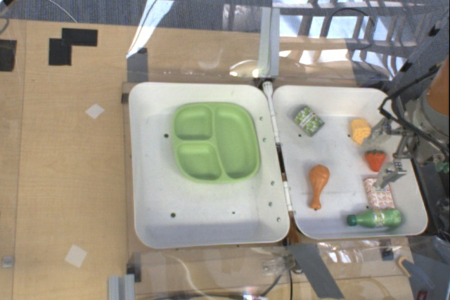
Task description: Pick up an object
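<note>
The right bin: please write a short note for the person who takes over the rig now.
Pincer: low over the right bin, at its right side; open or shut, I cannot tell.
Things in that bin: green packet, yellow piece, red piece, drumstick, patterned packet, green bottle.
Left bin: green divided plate.
Done: nothing seen lifted.
Left: grasp one object, raise it.

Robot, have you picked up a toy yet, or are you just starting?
Not yet. Already done: the pincer has reached over the right bin, close to the strawberry. In hand: nothing shows between its fingers. Left: grabbing and lifting one thing. The corn, drumstick, bottle, green packet and patterned packet all lie on the bin floor.
</note>
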`<action>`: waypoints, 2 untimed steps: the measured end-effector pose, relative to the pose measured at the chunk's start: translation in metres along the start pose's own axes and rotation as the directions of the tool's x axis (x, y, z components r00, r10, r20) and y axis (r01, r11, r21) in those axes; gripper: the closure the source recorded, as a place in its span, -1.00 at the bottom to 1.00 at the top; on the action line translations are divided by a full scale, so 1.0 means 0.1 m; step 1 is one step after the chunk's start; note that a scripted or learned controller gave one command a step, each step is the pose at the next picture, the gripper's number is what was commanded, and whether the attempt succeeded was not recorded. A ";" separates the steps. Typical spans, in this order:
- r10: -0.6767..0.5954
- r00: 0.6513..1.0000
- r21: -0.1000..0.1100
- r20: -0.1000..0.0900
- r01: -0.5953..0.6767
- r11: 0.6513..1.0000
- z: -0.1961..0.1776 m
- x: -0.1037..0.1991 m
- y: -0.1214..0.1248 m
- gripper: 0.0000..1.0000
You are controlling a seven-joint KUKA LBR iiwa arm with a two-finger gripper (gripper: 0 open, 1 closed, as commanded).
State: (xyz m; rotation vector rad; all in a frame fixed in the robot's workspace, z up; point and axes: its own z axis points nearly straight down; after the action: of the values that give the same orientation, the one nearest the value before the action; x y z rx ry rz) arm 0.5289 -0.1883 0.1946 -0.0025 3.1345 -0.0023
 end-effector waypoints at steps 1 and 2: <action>-0.053 0.999 0.004 0.009 0.053 0.999 1.04 -0.58 -0.17 -1.00; -0.061 0.998 0.005 0.017 0.061 0.998 0.91 -0.61 -0.15 1.00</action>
State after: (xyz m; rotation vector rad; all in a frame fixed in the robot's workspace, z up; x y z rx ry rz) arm 0.5908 -0.2033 0.1043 -0.0980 3.1157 -0.0102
